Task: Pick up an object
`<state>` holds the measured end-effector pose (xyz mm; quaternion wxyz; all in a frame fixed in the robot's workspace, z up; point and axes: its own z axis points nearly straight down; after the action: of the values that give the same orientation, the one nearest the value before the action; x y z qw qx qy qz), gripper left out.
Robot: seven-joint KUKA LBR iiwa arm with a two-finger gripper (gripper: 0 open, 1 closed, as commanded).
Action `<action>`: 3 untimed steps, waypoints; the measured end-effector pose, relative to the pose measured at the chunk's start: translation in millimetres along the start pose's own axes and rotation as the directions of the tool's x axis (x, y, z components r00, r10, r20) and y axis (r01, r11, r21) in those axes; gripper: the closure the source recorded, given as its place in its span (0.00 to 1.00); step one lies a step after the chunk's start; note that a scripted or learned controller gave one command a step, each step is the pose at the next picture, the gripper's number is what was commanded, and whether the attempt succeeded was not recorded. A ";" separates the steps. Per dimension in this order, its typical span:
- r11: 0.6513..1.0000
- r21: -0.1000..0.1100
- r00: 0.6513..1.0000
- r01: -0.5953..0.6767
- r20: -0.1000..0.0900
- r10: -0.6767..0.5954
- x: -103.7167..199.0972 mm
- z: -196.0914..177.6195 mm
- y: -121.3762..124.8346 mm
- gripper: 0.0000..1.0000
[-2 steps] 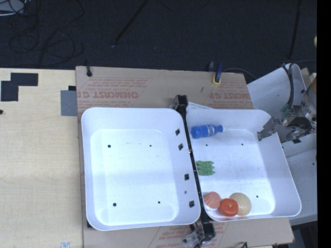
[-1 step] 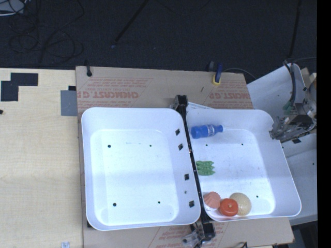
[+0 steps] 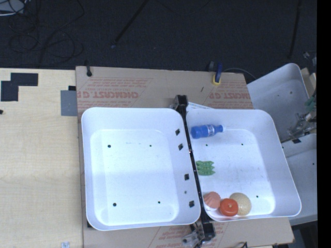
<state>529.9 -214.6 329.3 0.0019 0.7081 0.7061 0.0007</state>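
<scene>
Lying loose in the right bin (image 3: 280,138), apparently just where dropped: blue bottle (image 3: 207,131) on its side near the far wall, well apart from the rest and so probably the easiest take; small green piece (image 3: 205,168) flat near the middle, close to the black divider strip (image 3: 188,154) shared with the left bin (image 3: 85,154). Crowded together in the near corner, pink piece (image 3: 211,200), red round piece (image 3: 228,207) and tan round piece (image 3: 242,202), hemmed by the wall and each other, so likely awkward to pinch singly. Cannot tell whether jaws spread or pressed together.
</scene>
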 end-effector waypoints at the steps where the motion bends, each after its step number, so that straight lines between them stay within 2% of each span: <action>1: 1.000 0.009 1.000 0.001 -0.003 -0.001 1.1 25.8 -33.5 1.00; 2: 1.000 0.008 1.000 0.002 -0.003 -0.002 1.3 31.6 -55.2 1.00; 3: 1.000 0.007 1.000 0.002 -0.003 -0.002 0.7 21.7 -54.2 1.00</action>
<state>475.8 -213.8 307.5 -0.0017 0.7074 0.7068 -0.0009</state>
